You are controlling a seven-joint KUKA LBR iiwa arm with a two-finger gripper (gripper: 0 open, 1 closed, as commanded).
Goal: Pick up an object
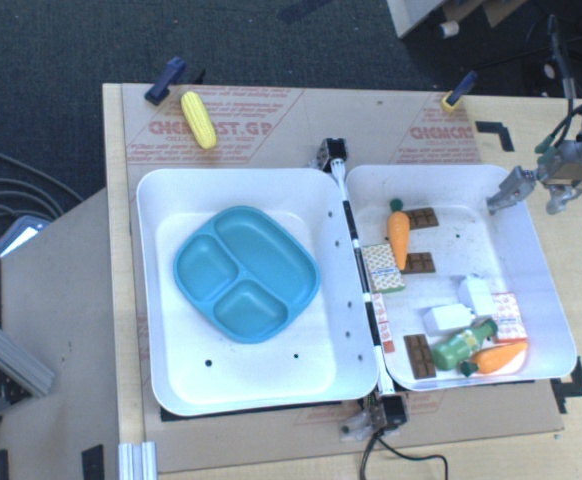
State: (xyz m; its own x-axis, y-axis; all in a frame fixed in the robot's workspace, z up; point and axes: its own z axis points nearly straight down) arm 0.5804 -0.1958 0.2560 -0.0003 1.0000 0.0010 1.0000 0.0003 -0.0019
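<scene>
Here the gripper (531, 190) sits at the right edge of the frame, over the upper right rim of the right bin (531, 258); whether it is apart or together I cannot tell. In that bin lie a carrot (399, 238) upper left and a green bottle (461, 346) at lower right. The left bin (161, 268) holds a blue divided plate (246, 273).
</scene>
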